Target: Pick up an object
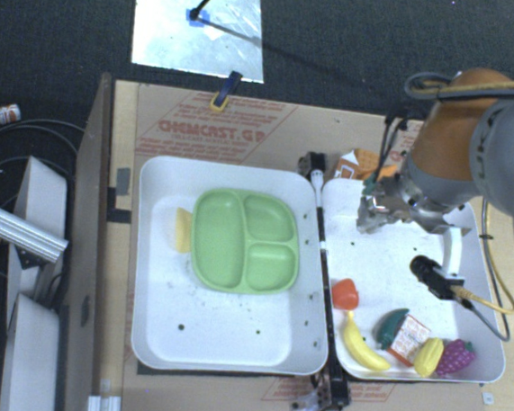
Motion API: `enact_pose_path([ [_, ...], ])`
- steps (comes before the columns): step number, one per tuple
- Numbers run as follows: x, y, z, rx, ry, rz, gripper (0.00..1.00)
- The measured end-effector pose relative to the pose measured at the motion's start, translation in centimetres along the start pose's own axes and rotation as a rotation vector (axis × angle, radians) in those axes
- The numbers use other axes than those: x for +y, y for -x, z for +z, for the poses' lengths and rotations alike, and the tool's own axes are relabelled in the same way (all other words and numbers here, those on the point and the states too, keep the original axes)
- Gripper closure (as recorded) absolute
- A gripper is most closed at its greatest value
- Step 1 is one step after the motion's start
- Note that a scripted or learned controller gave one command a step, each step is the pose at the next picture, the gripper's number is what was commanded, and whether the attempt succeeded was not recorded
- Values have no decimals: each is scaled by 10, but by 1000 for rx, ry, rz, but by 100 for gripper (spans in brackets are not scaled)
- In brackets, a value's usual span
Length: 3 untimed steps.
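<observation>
Green divided plate (244, 242), left bin (156, 263)

Yellow item (182, 230) half hidden under green plate (244, 241); claw (371, 216) finger state unclear; arm (490, 132) cut off right.

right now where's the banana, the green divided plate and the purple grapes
banana (363, 344): camera view, middle of its curved yellow body
green divided plate (244, 241): camera view, the ridge between its compartments
purple grapes (458, 357): camera view, centre of the bunch
</observation>
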State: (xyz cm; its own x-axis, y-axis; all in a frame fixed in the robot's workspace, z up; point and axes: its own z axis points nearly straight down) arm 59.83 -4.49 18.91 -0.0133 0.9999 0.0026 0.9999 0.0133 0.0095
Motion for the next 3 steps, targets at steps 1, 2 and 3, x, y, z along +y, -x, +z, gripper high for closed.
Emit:
enact_pose_path([
  [1, 18, -55, 5, 0, -6, 2, 100],
  [2, 42, -118, 5, 0, -5, 3, 100],
  [3, 52, -97, 5, -3, -7, 13, 100],
])
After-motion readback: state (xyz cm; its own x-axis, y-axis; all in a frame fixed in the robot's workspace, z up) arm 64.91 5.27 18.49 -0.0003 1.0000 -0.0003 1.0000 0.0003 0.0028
